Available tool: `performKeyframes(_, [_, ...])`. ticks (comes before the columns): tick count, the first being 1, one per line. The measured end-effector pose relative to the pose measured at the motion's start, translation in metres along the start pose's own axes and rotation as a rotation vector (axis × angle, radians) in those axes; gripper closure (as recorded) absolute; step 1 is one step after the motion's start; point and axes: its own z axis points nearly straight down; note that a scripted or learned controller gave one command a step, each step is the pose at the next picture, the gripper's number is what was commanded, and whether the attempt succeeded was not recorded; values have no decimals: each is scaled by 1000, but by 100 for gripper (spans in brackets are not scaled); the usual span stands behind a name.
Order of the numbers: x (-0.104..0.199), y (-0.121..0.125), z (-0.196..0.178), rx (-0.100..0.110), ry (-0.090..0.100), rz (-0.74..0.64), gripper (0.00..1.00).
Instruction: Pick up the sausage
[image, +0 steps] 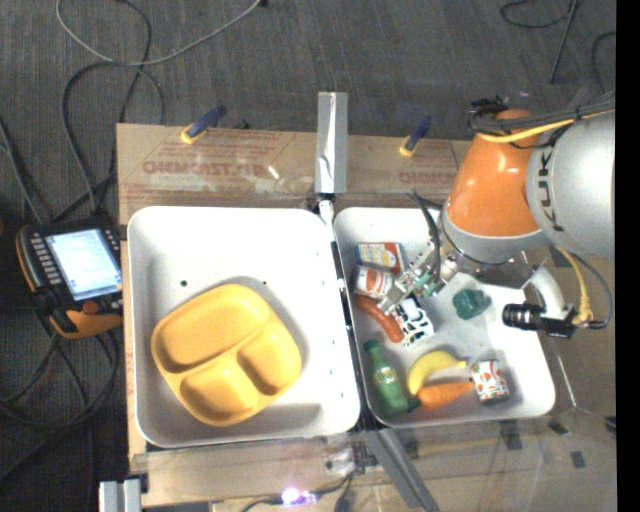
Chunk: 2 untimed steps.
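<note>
The grey arm with its orange band is reaching in from the right and is hanging over the upper part of the right bin. The left bin is lying beside it, and the two are touching along their inner walls. In the left bin a yellow divided plate is sitting, turned at an angle, with three compartments.

The gripper is pointing down and to the left, over the crowded left half of the right bin. Its tip is sitting just above a white cube with black marks. How far the claw is open, I cannot tell, because the parts are too small and mixed with the things under them; nothing is clearly showing as held.

The sausage is lying on the floor of the right bin, near its left wall, slanted, just beside the cube and below a red and white can. A small printed carton is lying above that can.

Toward the front, a green bottle is lying near the left wall, a banana is next to it, and a carrot is touching the banana from below. A small can with red marks is lying at the right of them. A dark green cup is sitting under the arm.
</note>
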Motion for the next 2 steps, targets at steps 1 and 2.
performKeyframes(1, [0, 0, 0, 1, 0, 0, 0])
performKeyframes(2, [-44, 14, -21, -1, -2, 50, 0])
